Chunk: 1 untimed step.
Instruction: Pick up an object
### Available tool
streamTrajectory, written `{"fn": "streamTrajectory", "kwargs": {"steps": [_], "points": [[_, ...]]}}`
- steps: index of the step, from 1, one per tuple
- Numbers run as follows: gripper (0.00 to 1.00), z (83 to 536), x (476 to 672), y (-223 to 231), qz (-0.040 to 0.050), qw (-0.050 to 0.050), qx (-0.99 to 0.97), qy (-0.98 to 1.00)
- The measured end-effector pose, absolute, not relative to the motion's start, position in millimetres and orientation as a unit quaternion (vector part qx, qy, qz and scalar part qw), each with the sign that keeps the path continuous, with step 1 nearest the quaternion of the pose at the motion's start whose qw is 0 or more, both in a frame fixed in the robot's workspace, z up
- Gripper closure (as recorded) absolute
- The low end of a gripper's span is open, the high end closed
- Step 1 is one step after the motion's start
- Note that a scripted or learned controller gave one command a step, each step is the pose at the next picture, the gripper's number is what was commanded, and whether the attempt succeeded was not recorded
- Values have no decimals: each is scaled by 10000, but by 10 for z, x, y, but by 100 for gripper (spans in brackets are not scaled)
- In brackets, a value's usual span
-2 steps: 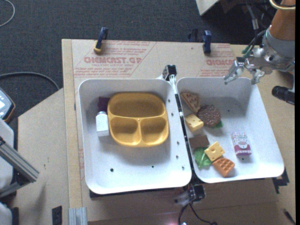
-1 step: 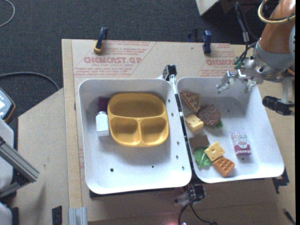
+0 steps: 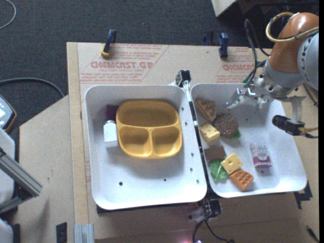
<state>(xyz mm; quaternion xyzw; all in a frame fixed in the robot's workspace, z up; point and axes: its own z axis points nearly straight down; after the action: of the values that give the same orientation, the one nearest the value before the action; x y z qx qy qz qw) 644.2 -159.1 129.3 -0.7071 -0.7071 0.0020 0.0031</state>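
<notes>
**Gripper above the right bin, nothing held**

Cardboard-topped bench, two white bins (image 3: 96, 151) side by side. My gripper (image 3: 243, 96) hovers at the right bin's upper edge, fingers narrowly parted, holding nothing. I'd drop straight onto the brown round cookie (image 3: 226, 125) nearby, centring first. Count: one yellow divided tray (image 3: 149, 128), one small white bottle (image 3: 110, 133), two cheese pieces (image 3: 209, 132), one waffle (image 3: 241, 179), one small carton (image 3: 260, 155).

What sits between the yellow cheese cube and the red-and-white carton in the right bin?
In the camera view, the round brown cookie lies beside the yellow cheese cube; from there to the red-and-white carton, bare white bin floor.
</notes>
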Motion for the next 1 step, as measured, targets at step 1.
{"fn": "streamTrajectory", "kwargs": {"steps": [1], "points": [[0,815,6431,-1579,18,30,-7069,-7073]]}}
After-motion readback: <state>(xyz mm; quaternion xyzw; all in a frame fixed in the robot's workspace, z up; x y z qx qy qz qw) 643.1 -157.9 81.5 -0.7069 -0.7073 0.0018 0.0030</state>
